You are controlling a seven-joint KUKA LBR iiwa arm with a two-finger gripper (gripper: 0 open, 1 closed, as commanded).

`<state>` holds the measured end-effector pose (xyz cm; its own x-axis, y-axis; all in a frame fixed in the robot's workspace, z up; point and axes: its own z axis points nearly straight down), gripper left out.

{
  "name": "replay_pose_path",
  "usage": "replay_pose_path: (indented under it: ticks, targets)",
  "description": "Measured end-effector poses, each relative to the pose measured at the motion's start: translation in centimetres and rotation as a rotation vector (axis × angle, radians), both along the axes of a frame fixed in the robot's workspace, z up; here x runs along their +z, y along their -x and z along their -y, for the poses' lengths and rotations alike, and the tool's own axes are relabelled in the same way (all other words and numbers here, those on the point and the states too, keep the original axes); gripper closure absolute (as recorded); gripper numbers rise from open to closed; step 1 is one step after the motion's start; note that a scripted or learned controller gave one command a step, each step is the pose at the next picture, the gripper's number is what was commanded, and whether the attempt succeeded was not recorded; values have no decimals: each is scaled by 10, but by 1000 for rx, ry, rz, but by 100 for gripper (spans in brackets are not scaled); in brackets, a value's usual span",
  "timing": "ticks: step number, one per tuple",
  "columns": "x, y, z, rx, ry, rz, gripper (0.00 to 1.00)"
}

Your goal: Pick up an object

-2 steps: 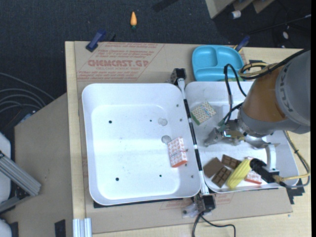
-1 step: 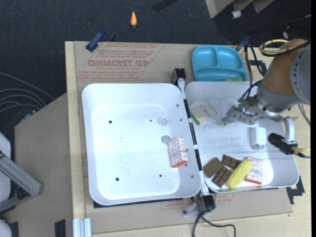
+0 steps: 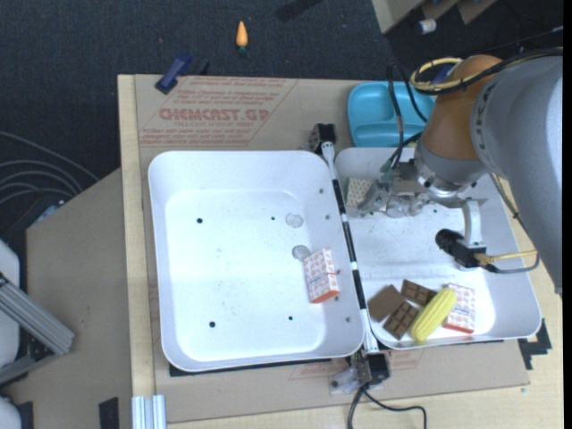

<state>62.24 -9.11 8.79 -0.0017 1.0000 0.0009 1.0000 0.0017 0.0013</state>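
My gripper hangs low over the far left part of the right bin, with the grey arm and its orange band coming in from the right. A pale, dotted flat piece lies just left of it, by the bin's far wall. Near the front of this bin lie a yellow corn cob, two brown chocolate pieces and a red-and-white packet. In the left bin a small red-and-white box rests near the right wall.
A light blue container stands behind the right bin. On the brown board beyond the bins sits a small blue object. An orange bit lies on the dark floor.
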Motion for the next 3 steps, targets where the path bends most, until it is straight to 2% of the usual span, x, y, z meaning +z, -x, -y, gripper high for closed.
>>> replay_pose_path:
  ticks: [1, 2, 3]
  targets:
    - [10, 0, 1, 0, 3, 0, 100]
    - [-6, -38, 105, -5, 2, -25, 100]
    - [123, -35, 17, 1, 1, 4, 100]
